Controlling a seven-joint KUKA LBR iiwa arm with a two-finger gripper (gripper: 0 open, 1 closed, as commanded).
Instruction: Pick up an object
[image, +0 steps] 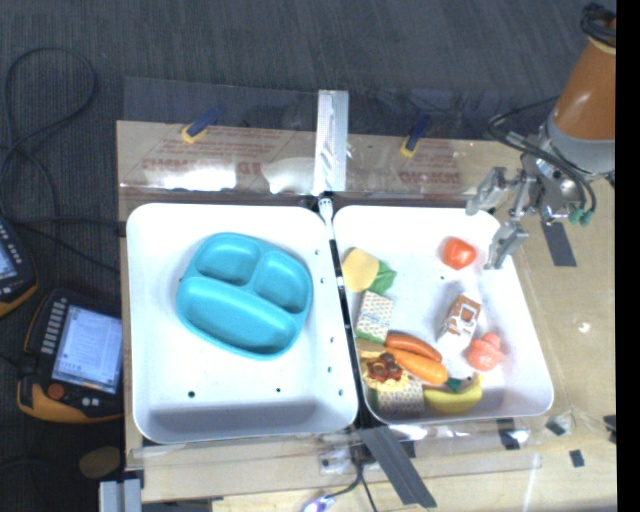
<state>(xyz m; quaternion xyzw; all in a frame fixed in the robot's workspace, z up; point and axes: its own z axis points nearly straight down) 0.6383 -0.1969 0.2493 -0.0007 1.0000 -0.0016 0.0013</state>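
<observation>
Two white bins (335, 240) sit on a wooden bench (580, 330) over dark carpet (300, 50). Gripper (497, 215) fingers spread, grasping nothing, above the right bin's far corner. Red tomato (459, 252) lies just beside the fingertips.

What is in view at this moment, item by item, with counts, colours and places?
Bins: two, white, side by side on the bench.
Divided plate: one, blue, left bin.
Tomato: one, red, right bin, far side.
Lemon: one, yellow, right bin by the divider.
Small carton: one, white and brown, right bin centre.
Carrot: one, orange, right bin, near side.
Banana: one, yellow, near wall.
Pink toy fruit: one, right side.
Tablet: one, left of the bench.
Gripper: one, grey, above the right bin's far right corner, holding nothing.
</observation>
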